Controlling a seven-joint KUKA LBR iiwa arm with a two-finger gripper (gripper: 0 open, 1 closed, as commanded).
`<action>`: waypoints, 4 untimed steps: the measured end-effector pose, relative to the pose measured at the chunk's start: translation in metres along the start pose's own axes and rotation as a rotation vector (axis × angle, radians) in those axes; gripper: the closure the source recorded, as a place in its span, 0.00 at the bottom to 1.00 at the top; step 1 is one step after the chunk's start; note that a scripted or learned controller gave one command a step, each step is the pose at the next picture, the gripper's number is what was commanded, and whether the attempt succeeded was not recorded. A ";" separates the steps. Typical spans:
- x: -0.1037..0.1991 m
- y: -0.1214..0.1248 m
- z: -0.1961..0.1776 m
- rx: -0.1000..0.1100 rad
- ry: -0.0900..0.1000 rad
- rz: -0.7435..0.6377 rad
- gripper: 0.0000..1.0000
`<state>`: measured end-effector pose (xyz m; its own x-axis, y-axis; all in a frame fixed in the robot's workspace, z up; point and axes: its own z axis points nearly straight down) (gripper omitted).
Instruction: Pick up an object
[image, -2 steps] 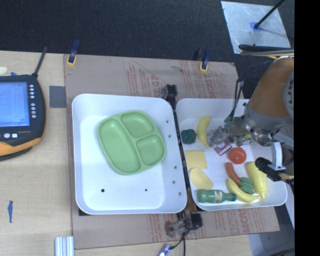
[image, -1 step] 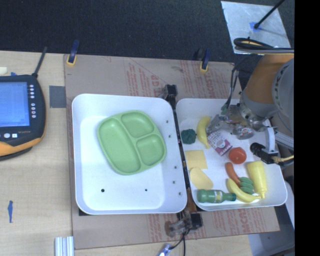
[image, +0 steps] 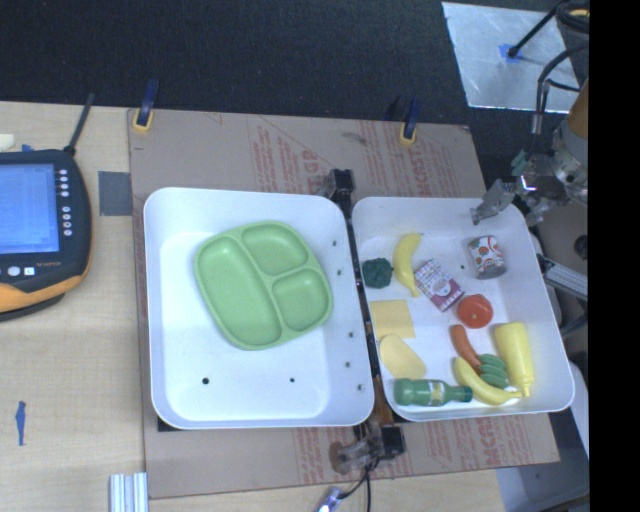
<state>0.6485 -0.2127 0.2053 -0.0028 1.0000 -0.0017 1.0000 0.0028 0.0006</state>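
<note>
the pincer (image: 497, 205) is hanging over the far right corner of the right bin (image: 545, 300), just above its rim, and whether it is open or closed cannot be told from here; nothing is showing between its tips. the nearest object, a small can (image: 487, 256), is lying just inside that corner with bare white floor around it. a red-and-white packet (image: 438, 284) and a banana (image: 405, 262) are sitting toward the bin's middle, a tomato (image: 475, 311) below the can. the crowded part is running along the near edge: a green bottle (image: 431, 392), a second banana (image: 482, 384), a carrot (image: 465, 346) and a yellow squeeze bottle (image: 514, 354) are pressing together against the rim. the left bin (image: 180, 390) is holding a green divided plate (image: 262, 284) with open floor all round it on the tabletop (image: 70, 400).
</note>
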 end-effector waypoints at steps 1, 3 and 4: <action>0.001 0.002 -0.009 0.001 0.001 -0.001 0.00; 0.001 -0.004 0.114 0.005 0.001 -0.001 0.00; 0.006 0.008 0.113 0.001 0.001 -0.001 0.00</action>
<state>0.6565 -0.2067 0.0924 -0.0041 1.0000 -0.0007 1.0000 0.0041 -0.0007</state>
